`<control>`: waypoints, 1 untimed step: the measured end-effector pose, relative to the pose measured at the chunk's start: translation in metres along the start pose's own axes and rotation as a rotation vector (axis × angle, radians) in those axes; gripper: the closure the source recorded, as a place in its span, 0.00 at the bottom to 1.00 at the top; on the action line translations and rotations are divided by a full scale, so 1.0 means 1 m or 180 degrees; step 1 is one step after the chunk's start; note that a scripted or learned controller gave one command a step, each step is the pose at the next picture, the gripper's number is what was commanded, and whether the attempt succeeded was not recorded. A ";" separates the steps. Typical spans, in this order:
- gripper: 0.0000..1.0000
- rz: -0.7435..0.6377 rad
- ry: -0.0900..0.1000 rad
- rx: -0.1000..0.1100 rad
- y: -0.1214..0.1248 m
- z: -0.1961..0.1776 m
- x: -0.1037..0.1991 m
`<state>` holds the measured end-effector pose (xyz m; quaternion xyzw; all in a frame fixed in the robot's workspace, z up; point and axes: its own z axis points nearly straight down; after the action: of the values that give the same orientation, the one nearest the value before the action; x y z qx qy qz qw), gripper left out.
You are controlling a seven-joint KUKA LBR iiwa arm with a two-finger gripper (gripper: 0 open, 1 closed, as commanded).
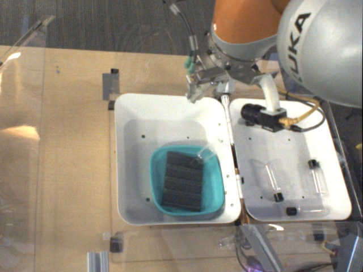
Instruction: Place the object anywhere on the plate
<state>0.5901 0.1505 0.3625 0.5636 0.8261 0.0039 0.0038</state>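
Item: dark ridged block (pixel 182 180), lying on teal plate (pixel 212 180) in the left bin (pixel 127 152), below my gripper (pixel 198 86). I judge placement done; finger state I cannot tell. Next: withdraw clear.

A robotics lab: a grey KUKA arm (pixel 323 33) reaches over a wooden table (pixel 57 152) bearing two white bins (pixel 127 118), with loose cables (pixel 181 10).

Arm (pixel 295 21) cut off by the top and right edges; gripper (pixel 205 79) fingers too blurred to be judged
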 end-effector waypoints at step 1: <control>1.00 -0.0362 0.0008 0.0019 0.041 0.072 0.044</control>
<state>0.6131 0.2063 0.2913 0.5157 0.8568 0.0020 0.0012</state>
